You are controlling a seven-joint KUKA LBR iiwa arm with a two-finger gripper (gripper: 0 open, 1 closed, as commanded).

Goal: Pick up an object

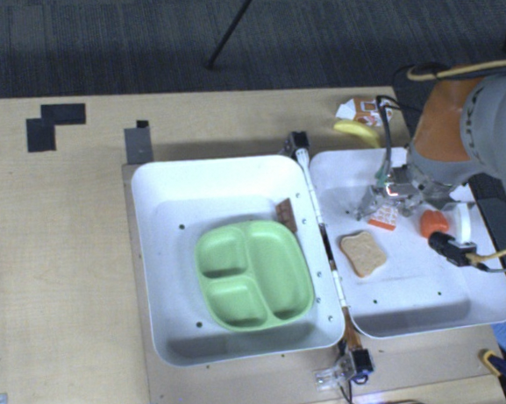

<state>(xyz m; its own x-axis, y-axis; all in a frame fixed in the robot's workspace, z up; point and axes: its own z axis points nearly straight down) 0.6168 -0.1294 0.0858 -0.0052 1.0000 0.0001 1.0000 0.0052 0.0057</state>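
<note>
From my feed the scene is evenly and fairly brightly lit from above. Both white bins (326, 234) read near blown-out on their floors, with soft grey shadow along the near walls. The green tray (254, 274) shows gentle shading in its compartments. The far floor is dark. Detail is soft overall, and small items in the right bin look blurred.

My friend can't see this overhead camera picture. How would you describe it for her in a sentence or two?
A grey and orange robot arm reaches from the right, its gripper low over the right white bin, near a slice of toast and a small orange object. The left white bin holds a green divided plate.
</note>
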